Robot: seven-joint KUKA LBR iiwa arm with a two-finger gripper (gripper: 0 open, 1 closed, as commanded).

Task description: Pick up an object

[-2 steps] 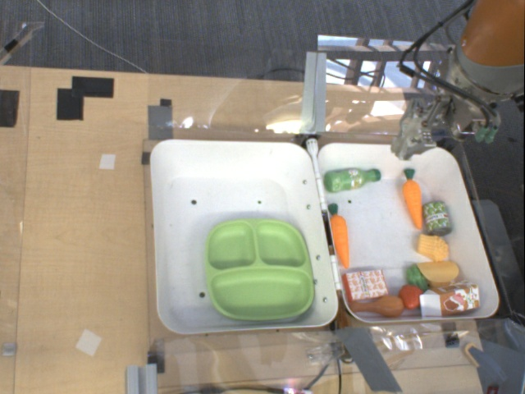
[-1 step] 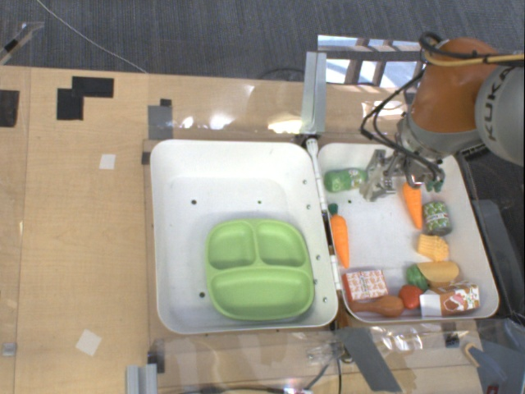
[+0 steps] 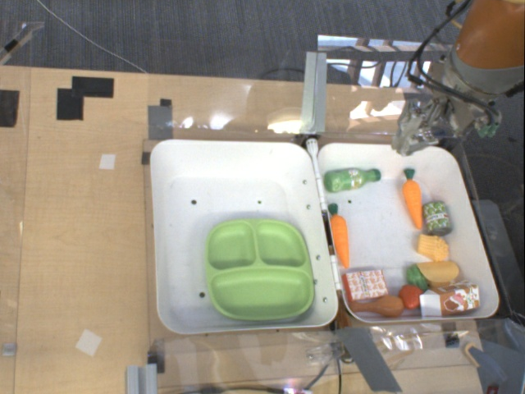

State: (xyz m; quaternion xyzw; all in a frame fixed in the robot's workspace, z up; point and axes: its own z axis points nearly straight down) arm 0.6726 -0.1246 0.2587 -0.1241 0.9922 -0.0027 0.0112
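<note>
Where the right bin [image 3: 459, 167] ends, gripper [image 3: 408, 144] above its rim.

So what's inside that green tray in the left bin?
Nothing visible: the green tray shows three bare compartments. The bin floor beneath it is covered, so anything under it can't be seen.

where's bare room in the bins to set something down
Left white bin: free floor above and left of the green divided plate. Right white bin: open middle between the two orange toy carrots; its bottom edge is crowded.
</note>
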